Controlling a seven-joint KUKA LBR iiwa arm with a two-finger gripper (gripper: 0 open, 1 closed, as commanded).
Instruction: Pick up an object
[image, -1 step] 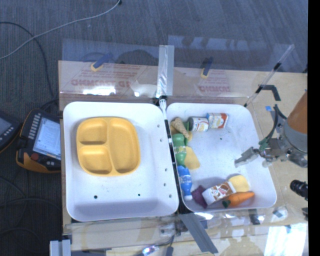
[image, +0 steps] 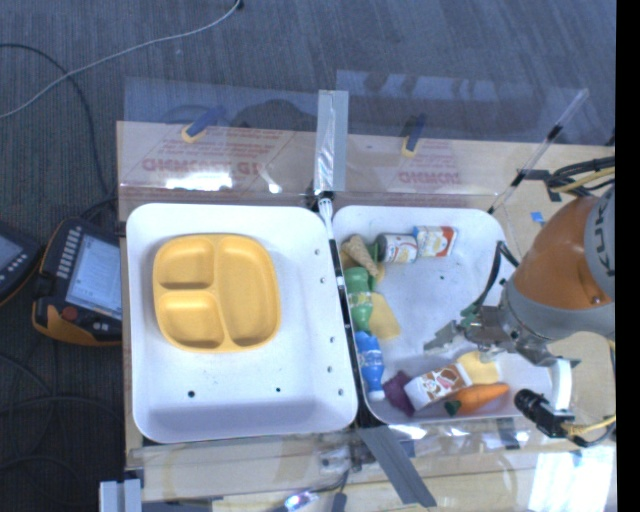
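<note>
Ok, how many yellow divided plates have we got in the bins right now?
1. The yellow divided plate lies flat in the left bin, toward its upper left. The right bin holds a clutter of small items, and the arm covers part of it, so something could be hidden there.

camera view: fixed overhead | slanted down (arm enters right) | frames both bins (image: 240, 425)

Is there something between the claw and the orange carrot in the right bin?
Yes, it seems. The claw is above the right bin. The orange carrot lies lower, and a yellow piece and a small carton lie between them, touching the carrot.
</note>
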